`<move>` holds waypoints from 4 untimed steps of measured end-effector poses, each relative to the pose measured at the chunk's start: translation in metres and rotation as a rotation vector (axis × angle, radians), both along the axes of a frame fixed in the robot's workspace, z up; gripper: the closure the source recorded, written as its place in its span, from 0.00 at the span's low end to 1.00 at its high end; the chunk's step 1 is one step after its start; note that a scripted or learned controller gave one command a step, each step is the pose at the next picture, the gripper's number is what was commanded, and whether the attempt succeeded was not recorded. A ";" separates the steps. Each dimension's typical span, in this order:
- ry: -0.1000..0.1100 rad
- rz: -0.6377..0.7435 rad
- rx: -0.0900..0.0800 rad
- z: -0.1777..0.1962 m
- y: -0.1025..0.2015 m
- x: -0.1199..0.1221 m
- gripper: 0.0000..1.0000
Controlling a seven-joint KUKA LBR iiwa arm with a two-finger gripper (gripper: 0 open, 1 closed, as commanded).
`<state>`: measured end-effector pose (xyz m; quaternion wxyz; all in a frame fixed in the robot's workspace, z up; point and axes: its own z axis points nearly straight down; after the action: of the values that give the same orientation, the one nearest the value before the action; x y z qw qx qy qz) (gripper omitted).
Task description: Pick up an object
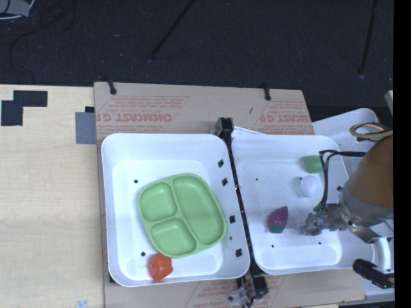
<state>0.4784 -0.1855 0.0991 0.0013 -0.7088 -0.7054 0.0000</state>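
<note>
Left bin [115,172]: an orange lump [160,266] lies by the near wall, close to the near-left corner. Just beyond it sits a green divided plate [182,214] with three compartments, occupying the middle of the bin floor and turned at a slant to the walls.

Right bin [276,147]: the gripper [314,224] is low over the floor in the near-right part, with the arm [372,185] entering over the right wall. The view does not settle how the tool is set. Nothing is seen between its tips. A purple-and-green object [278,219] lies just left of the gripper, near the middle of the floor, apart from it. Farther back, a white ball [309,185] rests right of centre. Beyond that, a green object [313,163] lies near the far wall, toward the far-right corner.

A black divider [235,204] separates the bins. Both rest on a cardboard sheet [192,111] on the bench [45,204].
</note>
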 end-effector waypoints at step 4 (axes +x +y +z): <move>0.002 0.010 0.001 0.152 0.055 0.035 1.00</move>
<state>0.5134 -0.1303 0.2509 0.0023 -0.7053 -0.7089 0.0003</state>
